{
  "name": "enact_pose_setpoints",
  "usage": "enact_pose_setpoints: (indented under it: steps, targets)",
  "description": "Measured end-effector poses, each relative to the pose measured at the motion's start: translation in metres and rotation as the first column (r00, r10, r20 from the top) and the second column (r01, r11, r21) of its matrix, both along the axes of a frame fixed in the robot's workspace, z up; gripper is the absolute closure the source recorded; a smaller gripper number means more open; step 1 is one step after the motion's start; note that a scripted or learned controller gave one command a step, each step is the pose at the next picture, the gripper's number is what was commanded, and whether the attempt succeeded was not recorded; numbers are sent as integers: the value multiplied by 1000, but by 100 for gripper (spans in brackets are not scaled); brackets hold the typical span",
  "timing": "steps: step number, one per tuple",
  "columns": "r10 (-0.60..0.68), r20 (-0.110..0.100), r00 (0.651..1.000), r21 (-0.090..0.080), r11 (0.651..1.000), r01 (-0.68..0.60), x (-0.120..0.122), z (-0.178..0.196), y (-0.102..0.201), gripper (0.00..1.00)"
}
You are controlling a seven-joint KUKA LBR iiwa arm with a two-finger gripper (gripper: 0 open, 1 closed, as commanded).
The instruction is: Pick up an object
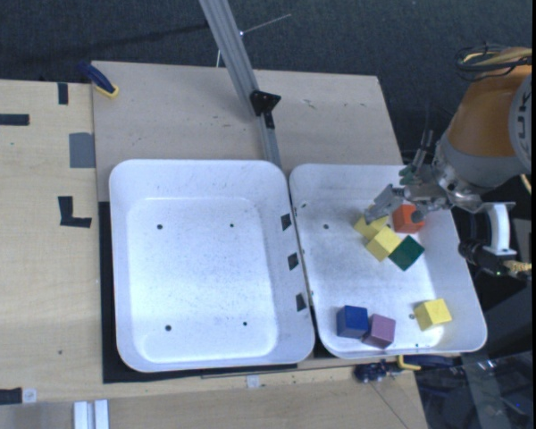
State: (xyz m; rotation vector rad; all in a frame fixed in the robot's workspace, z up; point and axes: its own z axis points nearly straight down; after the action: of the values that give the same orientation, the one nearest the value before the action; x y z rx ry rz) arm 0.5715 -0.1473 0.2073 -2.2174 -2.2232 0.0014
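Orange block [409, 219] beside gripper [391, 206]

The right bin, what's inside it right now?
Inside the right bin: a blue block touching a purple block, a lone yellow block, and a cluster of yellow blocks, a green block and an orange block. The gripper partly covers the orange one.

orange block [409, 219] half behind end effector [395, 202]
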Motion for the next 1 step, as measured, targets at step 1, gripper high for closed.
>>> enact_pose_setpoints:
  steps: [1]
  targets:
    - [0, 0, 1000, 0, 1000, 0, 0, 0, 0, 0]
